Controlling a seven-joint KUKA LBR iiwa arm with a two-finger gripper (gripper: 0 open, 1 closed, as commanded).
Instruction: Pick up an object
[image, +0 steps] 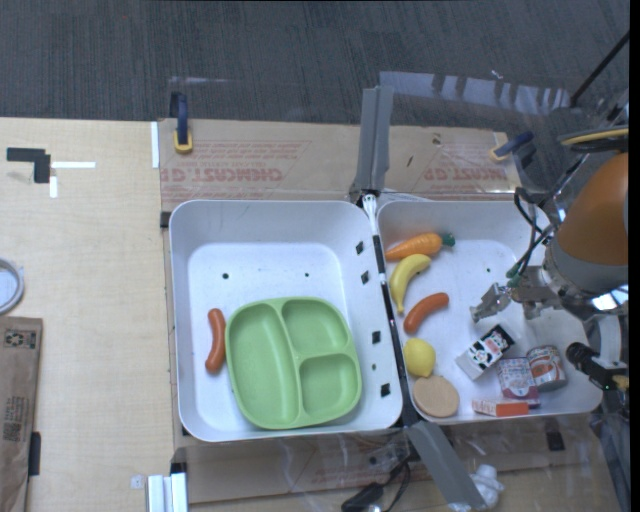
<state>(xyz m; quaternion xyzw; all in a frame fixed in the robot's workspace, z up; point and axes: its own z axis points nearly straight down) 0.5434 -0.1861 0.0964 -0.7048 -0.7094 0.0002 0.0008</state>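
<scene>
The two-finger metal gripper (497, 301), fingers spread and holding nothing, hovers just above the small black-and-white printed carton (486, 351) lying in the right white bin (470, 215). The carton looks light, stiff and smooth-sided; its long flat faces probably offer the surest hold.

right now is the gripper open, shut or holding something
gripper: open, holding nothing, hanging in the right bin just above the milk carton.
</scene>
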